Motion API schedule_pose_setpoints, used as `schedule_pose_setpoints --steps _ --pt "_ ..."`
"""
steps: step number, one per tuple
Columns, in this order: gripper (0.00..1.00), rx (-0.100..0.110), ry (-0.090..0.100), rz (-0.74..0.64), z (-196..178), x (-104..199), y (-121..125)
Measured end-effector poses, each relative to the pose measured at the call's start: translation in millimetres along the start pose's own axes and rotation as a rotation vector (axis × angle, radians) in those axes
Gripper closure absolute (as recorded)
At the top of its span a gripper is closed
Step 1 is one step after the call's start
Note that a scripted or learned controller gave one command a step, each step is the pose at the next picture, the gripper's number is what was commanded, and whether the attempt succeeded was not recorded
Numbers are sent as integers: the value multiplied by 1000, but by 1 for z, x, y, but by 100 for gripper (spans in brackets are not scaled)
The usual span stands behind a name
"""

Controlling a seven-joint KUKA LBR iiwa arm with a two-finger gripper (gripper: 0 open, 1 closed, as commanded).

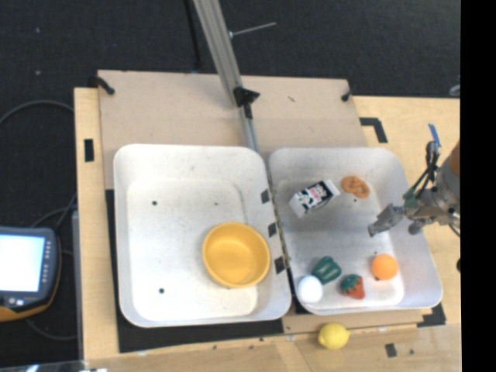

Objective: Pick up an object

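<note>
Two white bins side by side on bench [178, 115].

L bin [147, 169]: yellow bowl [236, 254] near its front R corner.

R bin [387, 165]: black/white carton [314, 196], tilted, and brown disc [355, 185] toward back edge. Orange ball [384, 266] by R edge. Along front edge: white ball [310, 289], green item [326, 269], red strawberry [353, 286].

Gripper [385, 222] over R edge of R bin, above orange ball; nothing seen between fingers.

Lemon [333, 335] on bench, just outside R bin's front edge.

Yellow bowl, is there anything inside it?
The yellow bowl in the left bin shows just its own yellow inside, with nothing lying in it. The bin floor under the bowl is covered, so I cannot see what's there.
</note>
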State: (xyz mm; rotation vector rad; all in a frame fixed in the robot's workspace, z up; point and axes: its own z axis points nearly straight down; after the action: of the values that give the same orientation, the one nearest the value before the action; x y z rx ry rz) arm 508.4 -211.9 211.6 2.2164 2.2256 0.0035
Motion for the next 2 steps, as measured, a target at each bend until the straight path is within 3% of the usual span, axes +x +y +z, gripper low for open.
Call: schedule_pose_setpoints --steps 1,2 --pt "0 -1 0 1 0 0 0" --pt "0 2 -3 5 42 -5 4"
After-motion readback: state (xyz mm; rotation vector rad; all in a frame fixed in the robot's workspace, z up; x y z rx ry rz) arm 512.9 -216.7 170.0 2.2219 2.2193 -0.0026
